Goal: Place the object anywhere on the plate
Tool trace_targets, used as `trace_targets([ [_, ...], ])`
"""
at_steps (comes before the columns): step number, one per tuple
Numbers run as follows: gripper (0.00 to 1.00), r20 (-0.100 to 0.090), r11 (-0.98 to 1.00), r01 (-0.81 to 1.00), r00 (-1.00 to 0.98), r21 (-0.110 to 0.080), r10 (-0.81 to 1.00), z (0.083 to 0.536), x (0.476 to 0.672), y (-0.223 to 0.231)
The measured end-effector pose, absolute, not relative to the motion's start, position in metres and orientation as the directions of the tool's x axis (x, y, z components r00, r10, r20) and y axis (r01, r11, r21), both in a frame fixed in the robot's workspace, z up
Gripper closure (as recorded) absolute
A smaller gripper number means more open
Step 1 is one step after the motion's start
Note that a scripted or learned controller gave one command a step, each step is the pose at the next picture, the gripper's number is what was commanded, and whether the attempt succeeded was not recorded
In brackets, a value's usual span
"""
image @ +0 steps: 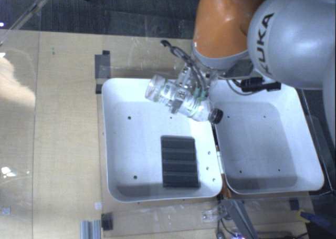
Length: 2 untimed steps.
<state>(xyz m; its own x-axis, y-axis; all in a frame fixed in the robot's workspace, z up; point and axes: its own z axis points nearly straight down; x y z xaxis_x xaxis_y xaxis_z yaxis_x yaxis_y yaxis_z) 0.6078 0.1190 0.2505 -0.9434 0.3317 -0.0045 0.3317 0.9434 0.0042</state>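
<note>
Overhead, hand (181, 96) near left bin's (118, 143) far rim; finger state unclear; black ridged block (179, 162) well apart.

– Where do we look from?

– From one fixed camera above the bench (52, 127), tilted down at a slant, taking in both white bins: the left bin (121, 143) and the right bin (283, 143).

– How near are we?

– Near enough that the arm (273, 22), reaching in from our right, looms large at the top.
</note>
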Motion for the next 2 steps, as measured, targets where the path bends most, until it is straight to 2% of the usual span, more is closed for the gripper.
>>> trace_targets([
  [1, 1.0, -0.006, 0.961, 0.278, -0.961, 0.004, 0.278, 0.249, 0.64, 0.08],
  [2, 1.0, -0.007, 0.974, 0.226, -0.974, 0.005, 0.226, 0.374, 0.66, 0.12],
])
